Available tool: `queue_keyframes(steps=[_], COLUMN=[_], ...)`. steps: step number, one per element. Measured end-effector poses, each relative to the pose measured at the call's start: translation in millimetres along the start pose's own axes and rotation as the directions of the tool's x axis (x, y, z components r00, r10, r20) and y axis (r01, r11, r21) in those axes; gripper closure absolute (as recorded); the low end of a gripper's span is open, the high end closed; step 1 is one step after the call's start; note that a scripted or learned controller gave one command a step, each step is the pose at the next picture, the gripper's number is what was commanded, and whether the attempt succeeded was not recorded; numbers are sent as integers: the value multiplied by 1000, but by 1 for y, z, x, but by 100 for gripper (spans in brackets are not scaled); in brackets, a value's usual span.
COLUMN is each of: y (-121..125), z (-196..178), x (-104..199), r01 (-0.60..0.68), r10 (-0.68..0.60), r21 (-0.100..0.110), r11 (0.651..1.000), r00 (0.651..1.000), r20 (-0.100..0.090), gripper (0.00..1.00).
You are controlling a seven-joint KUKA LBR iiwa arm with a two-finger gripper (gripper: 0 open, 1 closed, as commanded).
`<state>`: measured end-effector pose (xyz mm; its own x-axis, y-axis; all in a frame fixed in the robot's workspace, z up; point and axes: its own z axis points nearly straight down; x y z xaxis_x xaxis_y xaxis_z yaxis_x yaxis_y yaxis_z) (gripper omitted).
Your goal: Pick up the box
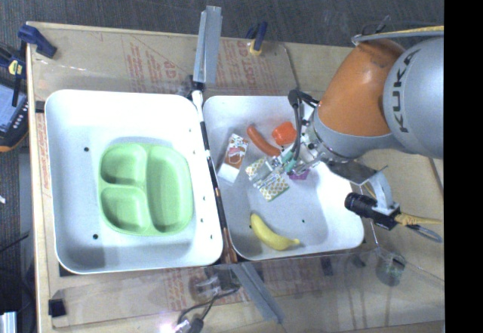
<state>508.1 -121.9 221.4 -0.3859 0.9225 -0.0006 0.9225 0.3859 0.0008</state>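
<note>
Left bin (60, 173) has a green divided tray (146, 188). Right bin (343, 229): banana (273, 234) at near side, sausage (262, 140) + orange thing (284, 132) at far side.

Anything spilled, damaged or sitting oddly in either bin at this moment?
Nothing stands out. The green tray lies flat in the left bin. In the right bin, the box, sausage, foil packets and banana lie loosely scattered, none visibly damaged. The gripper hangs low over the packets.
</note>
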Motion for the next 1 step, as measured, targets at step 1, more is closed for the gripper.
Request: queue_keyframes(steps=[1], y=[72], z=[-7], x=[65], r01=[-373], r10=[373], r21=[3], r11=[928], r00=[928], r20=[-1], gripper=[100])
